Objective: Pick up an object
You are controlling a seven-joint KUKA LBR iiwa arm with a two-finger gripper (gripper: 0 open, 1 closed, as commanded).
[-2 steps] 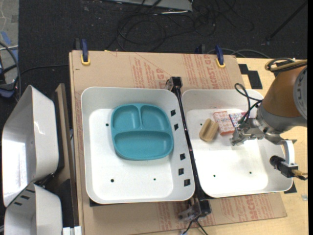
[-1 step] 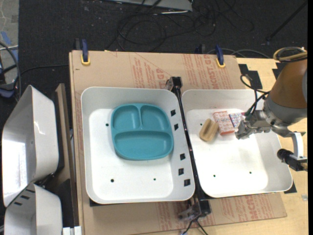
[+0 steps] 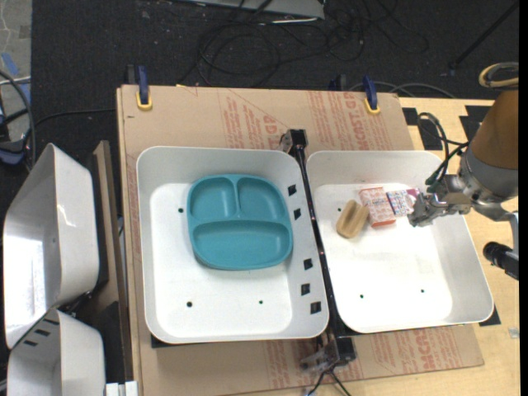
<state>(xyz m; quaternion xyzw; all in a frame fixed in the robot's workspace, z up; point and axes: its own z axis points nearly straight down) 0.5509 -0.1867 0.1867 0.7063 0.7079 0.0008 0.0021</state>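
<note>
In the right bin (image 3: 429,291) lie a tan bread-like piece (image 3: 352,219) and a pink and white packet (image 3: 385,204), side by side near the bin's far wall. My gripper (image 3: 422,211) hangs low at the packet's right end, close to or touching it. The arm comes in from the right above it. The left bin (image 3: 165,304) holds a teal divided plate (image 3: 240,222).
Both bins rest on a brown cardboard sheet (image 3: 247,114) clamped at the back. White tubs (image 3: 49,238) stand off the bench at the left. Cables lie on the dark floor behind.
</note>
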